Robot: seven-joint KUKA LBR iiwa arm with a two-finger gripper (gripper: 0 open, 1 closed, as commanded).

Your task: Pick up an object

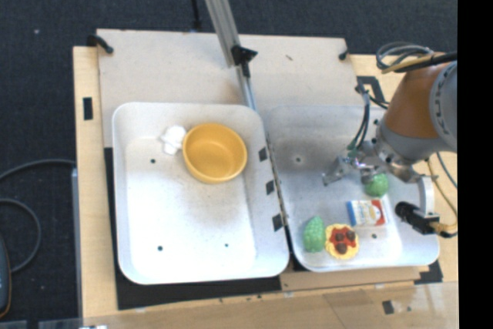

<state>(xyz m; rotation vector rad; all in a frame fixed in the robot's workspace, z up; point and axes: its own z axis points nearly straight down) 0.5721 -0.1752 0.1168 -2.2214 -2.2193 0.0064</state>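
Observation:
My gripper (353,166) hangs low over the right bin (308,135), near its middle right, with the orange-banded arm behind it. A small green ball (377,184) lies right beside the gripper, partly under the wrist; whether it is gripped is hidden. In front of it lies a white card with blue and red print (366,213). A round yellow and red toy (343,240) and a green lumpy toy (313,233) rest along that bin's front edge.
The left bin (177,235) holds a yellow bowl (215,152) and a small white lump (172,137) at its back. A slanted metal pole (223,11) rises behind the bins. Bare floor shows in the right bin's back half.

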